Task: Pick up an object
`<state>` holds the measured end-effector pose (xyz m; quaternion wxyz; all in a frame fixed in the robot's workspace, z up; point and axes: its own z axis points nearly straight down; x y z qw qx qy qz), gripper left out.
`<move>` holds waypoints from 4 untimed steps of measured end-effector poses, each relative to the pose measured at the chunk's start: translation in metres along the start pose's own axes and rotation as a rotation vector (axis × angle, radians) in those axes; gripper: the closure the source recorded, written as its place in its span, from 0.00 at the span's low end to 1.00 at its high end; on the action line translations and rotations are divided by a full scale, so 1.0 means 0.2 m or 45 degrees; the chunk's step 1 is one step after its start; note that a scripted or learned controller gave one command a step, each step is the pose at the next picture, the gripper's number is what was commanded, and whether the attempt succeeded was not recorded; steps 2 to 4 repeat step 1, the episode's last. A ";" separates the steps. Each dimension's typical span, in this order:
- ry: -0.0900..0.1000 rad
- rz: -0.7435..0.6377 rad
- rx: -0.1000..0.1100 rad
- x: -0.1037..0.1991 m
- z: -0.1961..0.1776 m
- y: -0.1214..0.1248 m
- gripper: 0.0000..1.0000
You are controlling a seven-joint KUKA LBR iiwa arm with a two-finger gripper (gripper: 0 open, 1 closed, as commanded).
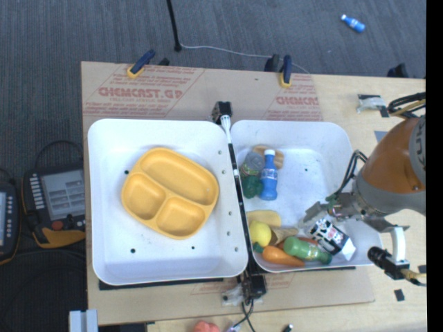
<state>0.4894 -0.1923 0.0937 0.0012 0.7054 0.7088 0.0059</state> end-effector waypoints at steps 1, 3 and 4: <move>-0.011 0.003 -0.010 -0.01 -0.06 0.01 1.00; -0.011 0.003 -0.010 -0.01 -0.06 0.01 1.00; -0.011 0.003 -0.010 -0.01 -0.06 0.01 1.00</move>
